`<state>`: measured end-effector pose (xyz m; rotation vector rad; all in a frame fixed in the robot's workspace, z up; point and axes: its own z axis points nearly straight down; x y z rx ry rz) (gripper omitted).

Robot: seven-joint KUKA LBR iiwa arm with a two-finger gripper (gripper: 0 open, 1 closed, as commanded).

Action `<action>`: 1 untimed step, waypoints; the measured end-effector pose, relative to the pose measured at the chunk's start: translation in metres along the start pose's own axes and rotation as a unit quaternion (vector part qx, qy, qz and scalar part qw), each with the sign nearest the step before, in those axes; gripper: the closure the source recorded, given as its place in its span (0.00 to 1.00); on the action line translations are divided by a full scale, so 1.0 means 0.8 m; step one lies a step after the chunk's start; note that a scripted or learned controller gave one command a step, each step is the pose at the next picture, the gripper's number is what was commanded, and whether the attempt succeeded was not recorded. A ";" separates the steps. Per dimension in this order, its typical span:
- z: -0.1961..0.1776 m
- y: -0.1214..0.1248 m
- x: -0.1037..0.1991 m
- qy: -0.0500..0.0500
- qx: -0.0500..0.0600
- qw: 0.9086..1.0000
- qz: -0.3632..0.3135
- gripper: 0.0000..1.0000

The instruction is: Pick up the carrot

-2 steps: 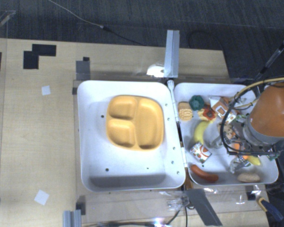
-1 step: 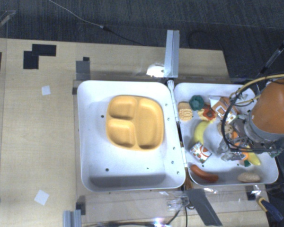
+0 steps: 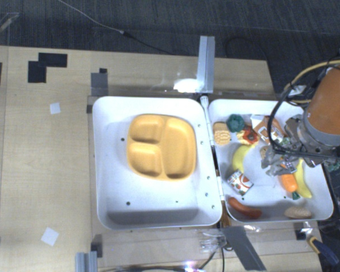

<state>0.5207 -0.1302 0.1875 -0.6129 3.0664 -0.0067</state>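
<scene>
The carrot (image 3: 288,182) is a short orange piece with a green tip. It lies in the right bin (image 3: 260,192) near the right wall, against a yellow banana (image 3: 302,181). My gripper (image 3: 276,164) hangs low over the bin, just above and to the left of the carrot, close to its upper end. The grey wrist and orange band (image 3: 332,103) rise to the right and hide the bin's far right corner.
The right bin also holds a yellow fruit (image 3: 239,156), a green piece (image 3: 236,122), a small can (image 3: 239,182), a red sausage (image 3: 245,207) and a tan lump (image 3: 298,212). In the left bin (image 3: 110,203) sits a yellow divided plate (image 3: 161,146).
</scene>
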 end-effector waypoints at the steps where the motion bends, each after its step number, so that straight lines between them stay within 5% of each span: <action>1: 0.002 0.000 0.001 0.002 -0.001 1.000 0.001 0.00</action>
